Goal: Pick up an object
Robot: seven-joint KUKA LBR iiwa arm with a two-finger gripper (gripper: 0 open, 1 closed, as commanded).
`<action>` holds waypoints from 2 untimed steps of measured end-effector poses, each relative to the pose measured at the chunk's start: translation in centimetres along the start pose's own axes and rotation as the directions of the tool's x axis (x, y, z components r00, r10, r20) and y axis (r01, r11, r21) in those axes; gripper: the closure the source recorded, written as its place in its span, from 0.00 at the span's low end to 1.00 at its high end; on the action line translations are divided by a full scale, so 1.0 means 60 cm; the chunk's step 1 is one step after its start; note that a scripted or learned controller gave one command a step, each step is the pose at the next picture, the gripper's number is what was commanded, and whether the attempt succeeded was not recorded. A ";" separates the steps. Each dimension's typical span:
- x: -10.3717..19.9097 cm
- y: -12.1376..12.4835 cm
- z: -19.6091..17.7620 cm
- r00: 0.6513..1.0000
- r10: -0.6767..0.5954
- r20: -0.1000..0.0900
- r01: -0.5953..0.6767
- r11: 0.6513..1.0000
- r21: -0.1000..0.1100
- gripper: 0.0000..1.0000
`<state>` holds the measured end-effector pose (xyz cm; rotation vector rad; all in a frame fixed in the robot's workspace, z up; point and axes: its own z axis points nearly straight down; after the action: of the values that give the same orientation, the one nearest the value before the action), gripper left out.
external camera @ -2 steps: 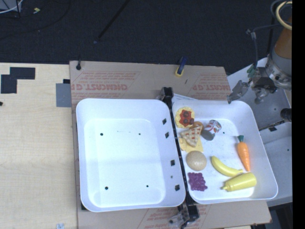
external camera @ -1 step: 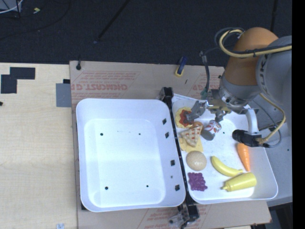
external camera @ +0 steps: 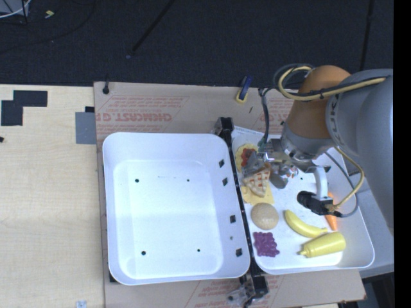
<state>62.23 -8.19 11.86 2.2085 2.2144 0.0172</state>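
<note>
Hanging over the right bin (external camera: 359,258), past its near purple grapes (external camera: 265,243), yellow squash (external camera: 322,244), banana (external camera: 302,224) and bun (external camera: 264,215), my gripper (external camera: 268,167) sits at the waffle (external camera: 257,183), whether gripping I cannot tell, with the left bin (external camera: 168,143) alongside.

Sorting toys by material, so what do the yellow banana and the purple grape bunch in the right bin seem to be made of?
Yellow curved banana: probably moulded plastic, with a smooth, even colour. Purple bumpy grape bunch: likely plastic or rubber, matte and uniformly coloured; too small to tell which.
</note>
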 end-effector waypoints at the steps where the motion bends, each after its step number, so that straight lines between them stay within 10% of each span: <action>1: 0.000 0.001 0.028 1.000 0.003 -0.003 -0.003 1.000 0.022 0.00; 2: -0.005 -0.084 0.040 1.000 0.004 -0.003 -0.004 1.000 0.026 0.00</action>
<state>57.20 -8.50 9.39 2.2279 2.2248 -0.0080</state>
